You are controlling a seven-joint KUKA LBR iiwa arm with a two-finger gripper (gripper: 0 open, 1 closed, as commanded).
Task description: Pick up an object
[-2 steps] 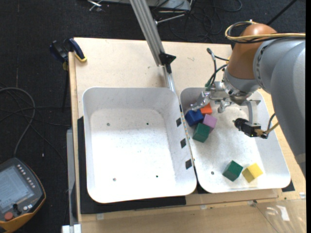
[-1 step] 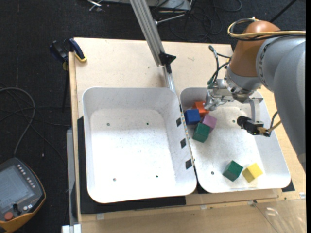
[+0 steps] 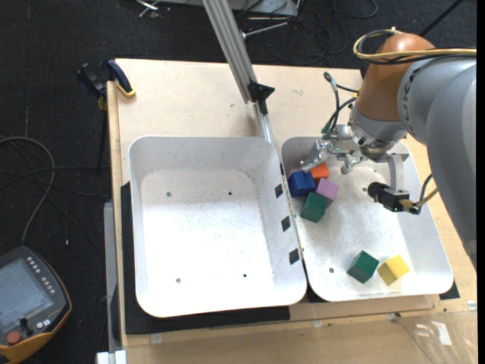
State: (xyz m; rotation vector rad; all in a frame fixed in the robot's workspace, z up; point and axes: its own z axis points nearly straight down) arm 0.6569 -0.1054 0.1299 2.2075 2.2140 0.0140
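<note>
1. Nearest edge: a pale wood worktop [image 3: 189,89] carries two shallow white bins with rounded corners and a lightly speckled, matte floor. A grey and orange handheld pendant [image 3: 26,302] lies on the dark floor at lower left.
2. Right bin [image 3: 424,241], near end: a dark green cube [image 3: 363,266] and a yellow cube [image 3: 393,270] sit just beside each other, both tilted.
3. Right bin, far end: a cluster of small blocks, namely a green block [image 3: 314,208], a purple block [image 3: 326,189], a blue block [image 3: 301,183] and an orange block [image 3: 320,171], touching or nearly so (edges overlap, exact contact unclear).
4. The gripper [image 3: 318,158] sits low over this cluster, its metal tip by the orange block; whether its fingers are spread or closed I cannot tell. No block is seen between them.
5. Left bin [image 3: 151,165]: bare white floor with a few dark specks.
6. Arm: smooth grey casing, orange band [image 3: 390,82], loose cables around the wrist.
7. Beyond: a slanted aluminium rail [image 3: 231,40], a blue and yellow clamp [image 3: 114,78] at the worktop's far left corner, black carpet with cables.
</note>
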